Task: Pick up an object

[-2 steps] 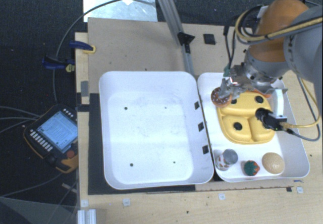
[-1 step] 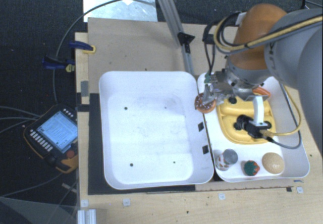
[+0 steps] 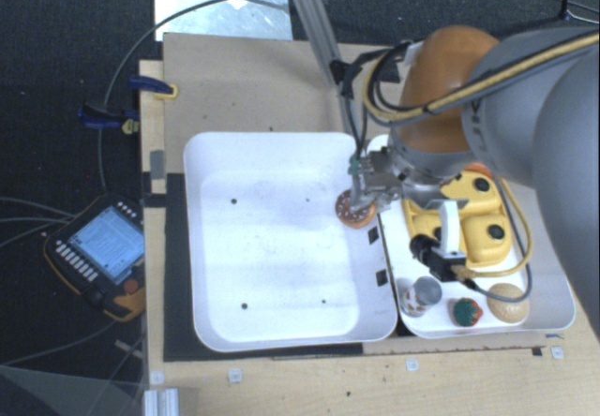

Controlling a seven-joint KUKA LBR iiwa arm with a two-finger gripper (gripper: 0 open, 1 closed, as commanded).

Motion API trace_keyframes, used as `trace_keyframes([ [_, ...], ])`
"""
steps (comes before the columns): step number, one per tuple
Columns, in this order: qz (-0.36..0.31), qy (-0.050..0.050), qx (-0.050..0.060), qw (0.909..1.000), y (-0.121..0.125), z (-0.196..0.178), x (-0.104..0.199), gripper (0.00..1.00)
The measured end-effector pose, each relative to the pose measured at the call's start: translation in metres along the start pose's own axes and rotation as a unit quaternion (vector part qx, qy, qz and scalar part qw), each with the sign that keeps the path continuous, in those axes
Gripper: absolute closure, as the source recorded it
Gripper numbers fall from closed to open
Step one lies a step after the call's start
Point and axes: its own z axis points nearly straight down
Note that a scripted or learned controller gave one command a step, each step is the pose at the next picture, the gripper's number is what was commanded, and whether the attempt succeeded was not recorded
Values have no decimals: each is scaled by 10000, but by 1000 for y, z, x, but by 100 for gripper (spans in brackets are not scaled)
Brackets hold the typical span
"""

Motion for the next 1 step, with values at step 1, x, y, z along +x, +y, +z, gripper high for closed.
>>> trace_keyframes([
  [1,-2,3,-1,10000,-11,1,48,100],
])
